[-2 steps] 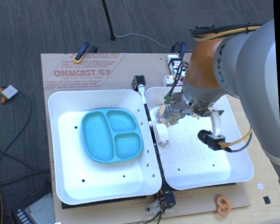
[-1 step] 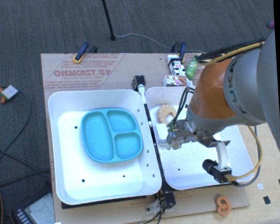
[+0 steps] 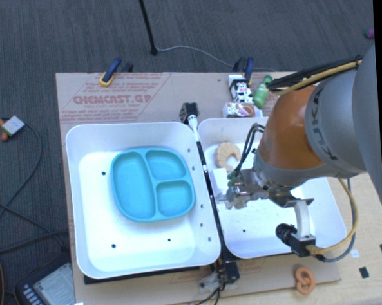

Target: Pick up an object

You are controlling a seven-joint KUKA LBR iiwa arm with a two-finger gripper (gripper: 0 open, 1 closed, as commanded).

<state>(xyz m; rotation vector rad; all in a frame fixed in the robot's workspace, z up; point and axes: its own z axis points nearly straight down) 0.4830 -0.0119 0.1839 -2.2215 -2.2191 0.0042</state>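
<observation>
At lower right, an orange ring (image 3: 304, 279) is seen on the board. At centre, the gripper (image 3: 237, 195) is lowered into the right bin (image 3: 261, 241); its grip cannot be judged. Behind, a pale beige, doughnut-like object (image 3: 227, 153) is partly hidden by cables.

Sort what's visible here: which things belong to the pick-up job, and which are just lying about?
Job in hand:
- gripper, low in the right bin
- tan ring-shaped object in that bin, the likely pick

Lying about:
- blue divided tray in the left bin
- blue-handled clamp on the board
- small orange ring on the board's front edge
- orange-and-white block on the carpet
</observation>
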